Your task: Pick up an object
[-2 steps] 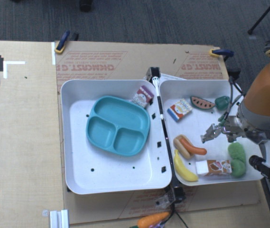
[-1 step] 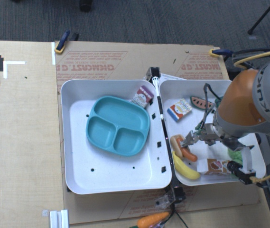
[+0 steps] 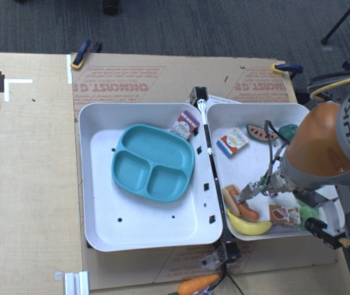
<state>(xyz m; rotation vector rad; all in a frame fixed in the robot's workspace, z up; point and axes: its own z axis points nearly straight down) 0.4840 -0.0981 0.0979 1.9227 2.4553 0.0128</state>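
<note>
Banana (image 3: 249,225) beside hot dog (image 3: 239,206)

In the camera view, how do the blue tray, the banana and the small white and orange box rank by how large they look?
Largest to smallest, as they look:
1. Blue tray, clearly the largest.
2. Banana.
3. Small white and orange box.
The banana and the box are not far apart in size, but the banana looks longer.

Arm (image 3: 338,137) made of grey metal, big round orange band, black letters "KU" printed on top; thin metal gripper (image 3: 248,192) fitted.
</note>
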